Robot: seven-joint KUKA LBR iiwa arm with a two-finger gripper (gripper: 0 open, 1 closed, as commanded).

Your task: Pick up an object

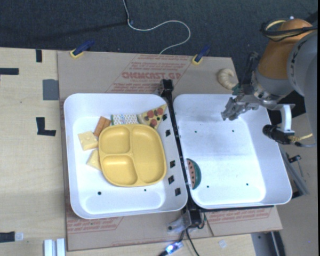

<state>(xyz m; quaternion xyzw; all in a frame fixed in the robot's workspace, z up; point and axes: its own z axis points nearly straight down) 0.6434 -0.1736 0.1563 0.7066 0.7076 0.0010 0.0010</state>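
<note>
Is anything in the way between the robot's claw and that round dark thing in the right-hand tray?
Nothing visible is. The end effector hangs over the far part of the right white bin; the round dark watermelon-patterned piece lies against that bin's left wall, nearer the camera. Between them there is only bare white floor.

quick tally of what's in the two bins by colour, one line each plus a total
Yellow: 3, the divided plate and two pale yellow blocks by it.
Orange-brown: 1, a block.
Multicoloured: 3, two patterned pieces and a watermelon slice.
Total: 7
</note>
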